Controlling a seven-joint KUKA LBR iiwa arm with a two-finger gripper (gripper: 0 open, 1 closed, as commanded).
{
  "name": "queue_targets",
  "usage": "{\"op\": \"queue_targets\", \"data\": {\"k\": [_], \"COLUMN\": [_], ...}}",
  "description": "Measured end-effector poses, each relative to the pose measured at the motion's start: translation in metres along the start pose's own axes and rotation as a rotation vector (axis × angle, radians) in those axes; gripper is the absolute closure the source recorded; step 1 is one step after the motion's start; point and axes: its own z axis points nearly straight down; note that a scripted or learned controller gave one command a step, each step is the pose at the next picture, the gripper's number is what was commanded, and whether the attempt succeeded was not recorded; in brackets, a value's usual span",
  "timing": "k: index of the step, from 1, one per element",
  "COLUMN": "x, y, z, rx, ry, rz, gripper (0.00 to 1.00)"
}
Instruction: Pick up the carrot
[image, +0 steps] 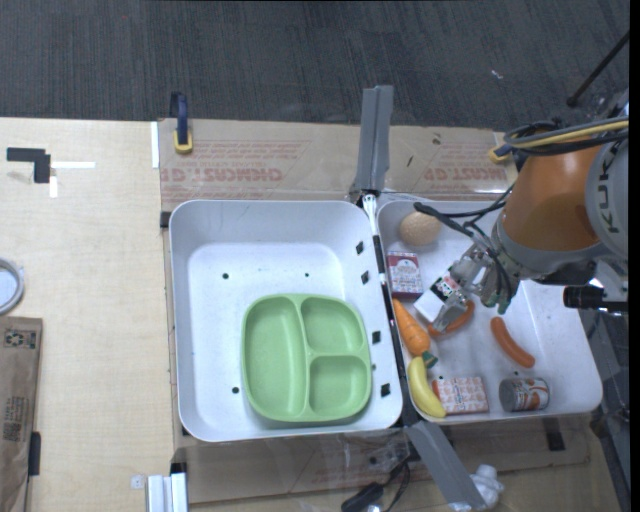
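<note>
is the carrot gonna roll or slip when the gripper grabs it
The carrot looks rounded and tapered, so it may roll or squirt out of a pinch near its thin end. It lies tight along the bin wall, with the banana at its lower end, so a push would probably wedge it. It looks like stiff plastic, likely light.

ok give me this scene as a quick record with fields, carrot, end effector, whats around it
carrot: orange, green tip, lying at the left wall of the right bin
end effector: above the right bin, just right of the carrot
contact: none visible with the carrot
near carrot: red carton above it, banana below it
also in right bin: egg, two sausages, can, small box
left bin: green divided plate
</note>
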Motion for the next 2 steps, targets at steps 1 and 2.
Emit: {"op": "queue_targets", "data": {"k": [1, 2], "x": [0.005, 0.003], "y": [-0.025, 0.000], "z": [-0.063, 0.004], "rx": [0.007, 0.003], "ry": [0.027, -0.003], "rz": [-0.147, -0.324], "gripper": [0.00, 0.00]}}
